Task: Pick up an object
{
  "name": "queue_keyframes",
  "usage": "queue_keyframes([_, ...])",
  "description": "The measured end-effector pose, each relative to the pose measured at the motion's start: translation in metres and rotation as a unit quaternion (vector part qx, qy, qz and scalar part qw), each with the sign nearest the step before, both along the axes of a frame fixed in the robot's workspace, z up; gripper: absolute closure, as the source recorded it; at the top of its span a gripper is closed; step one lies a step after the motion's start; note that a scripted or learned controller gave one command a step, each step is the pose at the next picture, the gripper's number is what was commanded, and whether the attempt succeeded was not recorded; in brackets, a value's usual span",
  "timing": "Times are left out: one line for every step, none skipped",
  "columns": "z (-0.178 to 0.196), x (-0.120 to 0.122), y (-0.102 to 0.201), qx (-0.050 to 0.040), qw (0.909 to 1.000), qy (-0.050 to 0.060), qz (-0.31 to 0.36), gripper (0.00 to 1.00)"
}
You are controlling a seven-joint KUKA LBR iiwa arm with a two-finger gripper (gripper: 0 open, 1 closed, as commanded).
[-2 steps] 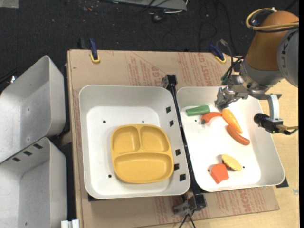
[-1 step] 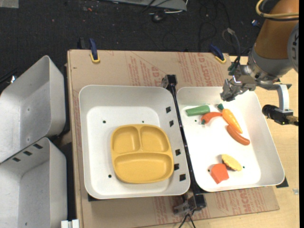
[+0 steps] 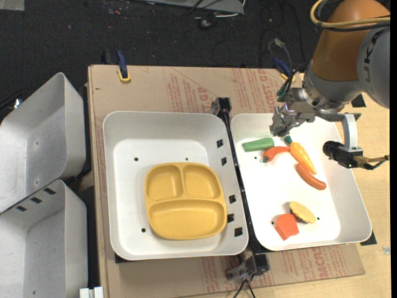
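The counter [image 3: 161,82], a board whose near edge ran closest to the camera, carried two shallow white bins side by side. The left bin [image 3: 118,185] held a yellow divided plate [image 3: 185,200] sitting flat near its middle. The right bin [image 3: 356,219] held the small things that could be picked: an orange sausage-like piece [image 3: 311,177], an orange carrot-like piece [image 3: 302,154], a green piece [image 3: 257,144] toward the bin's far left corner, a red-orange piece [image 3: 275,153] just beside it, an orange block [image 3: 286,226] near the near edge, and a pale yellow piece [image 3: 303,212] touching that block.

The grey arm [image 3: 347,48] reached over the right bin's far edge, with the pincer [image 3: 282,124] hanging just above the green and red-orange pieces. Whether its jaws were apart or closed could not be told from this slant, and nothing showed between them.

The risk, as I judged it, lay in crowding: the green, red-orange and carrot-like pieces sat almost touching, so a descent might nudge one aside or catch two at once. The pieces looked smooth and rounded and might slip out on closing. The bin's left wall stood close, and a finger might strike it.
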State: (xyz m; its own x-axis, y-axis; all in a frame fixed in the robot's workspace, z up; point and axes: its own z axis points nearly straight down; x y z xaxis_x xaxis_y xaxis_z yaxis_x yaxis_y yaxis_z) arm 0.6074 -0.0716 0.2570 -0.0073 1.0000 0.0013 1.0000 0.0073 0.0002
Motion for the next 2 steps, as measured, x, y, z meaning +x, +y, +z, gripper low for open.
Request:
queue_keyframes([-0.015, -0.015, 0.046, 0.0, 1.0, 0.001, 0.0, 1.0])
queue_keyframes([-0.027, -0.029, 0.095, -0.0001, 1.0, 0.001, 0.0, 1.0])
